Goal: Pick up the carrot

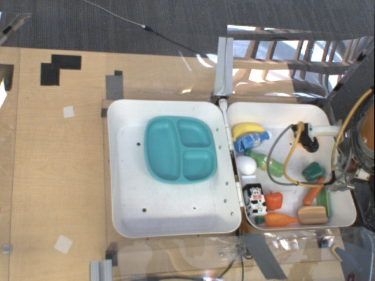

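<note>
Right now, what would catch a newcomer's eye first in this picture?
First the teal divided plate, alone in the left bin. Then the heap of toy food in the right bin: a banana at the back, a carrot along the front edge, with a looping cable lying over the pile.

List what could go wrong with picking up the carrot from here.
1. Two similar orange carrots lie in the right white bin: one along the near wall, one slanted. The wrong one may be targeted.
2. The near carrot touches the tan bread-like block and the bin wall, so the fingers may snag.
</note>
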Robot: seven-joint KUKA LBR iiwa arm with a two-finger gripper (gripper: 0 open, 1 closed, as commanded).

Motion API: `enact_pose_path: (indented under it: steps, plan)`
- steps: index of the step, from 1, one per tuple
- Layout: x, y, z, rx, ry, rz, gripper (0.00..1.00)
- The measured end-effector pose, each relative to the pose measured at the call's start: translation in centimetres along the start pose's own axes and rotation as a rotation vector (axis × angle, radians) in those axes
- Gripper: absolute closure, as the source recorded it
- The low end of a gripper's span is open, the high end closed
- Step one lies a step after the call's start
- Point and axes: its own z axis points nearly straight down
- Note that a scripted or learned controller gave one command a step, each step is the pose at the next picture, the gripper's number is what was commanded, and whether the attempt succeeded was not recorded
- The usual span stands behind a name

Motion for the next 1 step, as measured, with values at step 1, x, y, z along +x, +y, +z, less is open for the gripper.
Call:
enact_pose_path:
  steps: [1]
  plan:
    - [0.25, 0.31, -10.34, -0.001, 0.015, 0.017, 1.00]
